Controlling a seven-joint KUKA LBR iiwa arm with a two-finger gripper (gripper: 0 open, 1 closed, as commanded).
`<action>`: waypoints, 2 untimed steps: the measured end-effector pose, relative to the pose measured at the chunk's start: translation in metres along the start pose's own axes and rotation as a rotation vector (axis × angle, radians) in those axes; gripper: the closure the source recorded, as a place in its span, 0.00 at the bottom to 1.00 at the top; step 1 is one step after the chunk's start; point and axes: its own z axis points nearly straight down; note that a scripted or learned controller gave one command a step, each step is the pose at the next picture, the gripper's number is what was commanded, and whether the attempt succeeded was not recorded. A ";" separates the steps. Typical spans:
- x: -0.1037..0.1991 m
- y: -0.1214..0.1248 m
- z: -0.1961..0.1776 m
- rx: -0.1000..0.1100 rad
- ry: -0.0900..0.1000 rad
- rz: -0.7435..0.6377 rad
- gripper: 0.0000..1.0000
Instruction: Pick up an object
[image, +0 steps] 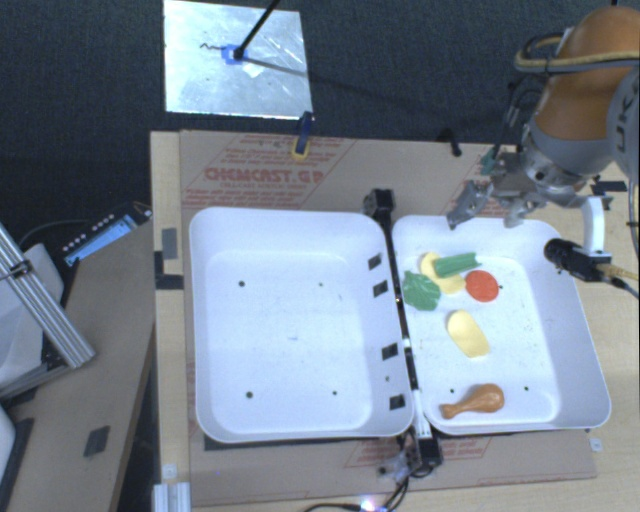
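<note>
My gripper (487, 207) hangs over the far rim of the right bin (575, 330), near its back edge, with my orange-banded wrist (590, 60) rising behind it toward the upper right. My two fingers stand apart with nothing between them.

The things I could take all lie in the right bin, nearer the camera than my jaws. Closest is a cluster just below and to the left of my fingertips: a green stick-shaped piece (455, 264) lying across a pale yellow piece (436, 272), a leafy green piece (421, 291) touching them at the bin's left wall, and a red round piece (483, 286) just beside them on the right. Further toward the front lies a yellow oval (467, 333), and near the front wall a brown drumstick (474, 402), well apart from my jaws.

The left bin (215, 300) sits beside it.
</note>
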 end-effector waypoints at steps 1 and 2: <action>-0.001 -0.058 0.082 0.011 0.002 0.003 0.00; -0.025 -0.094 0.185 0.008 0.001 0.005 0.00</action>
